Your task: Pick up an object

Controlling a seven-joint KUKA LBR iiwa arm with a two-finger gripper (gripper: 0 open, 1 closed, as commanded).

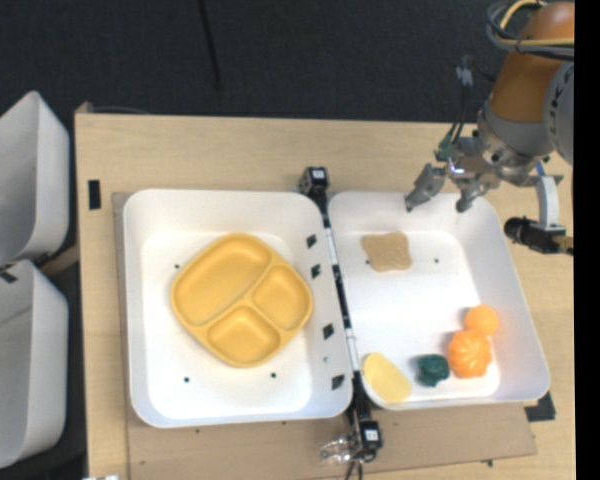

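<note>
Hovering over the right bin's (500, 268) far edge, the gripper (442, 194) is seen spread wide, nothing held. No object has been picked up yet.

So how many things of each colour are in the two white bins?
Yellow: 2, the divided plate and a pale yellow piece
Orange: 2, orange ball and orange lump
Green: 1, green toy
Tan: 1, tan slice
Total: 6

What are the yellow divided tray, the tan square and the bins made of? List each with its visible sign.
Yellow divided tray: likely moulded plastic, smooth with a soft sheen on its three compartments.
Tan square: looks porous or fibrous, perhaps sponge or cork; matte and speckled, too small to settle.
Bins: apparently thin white plastic, smooth, with rounded formed rims.
</note>
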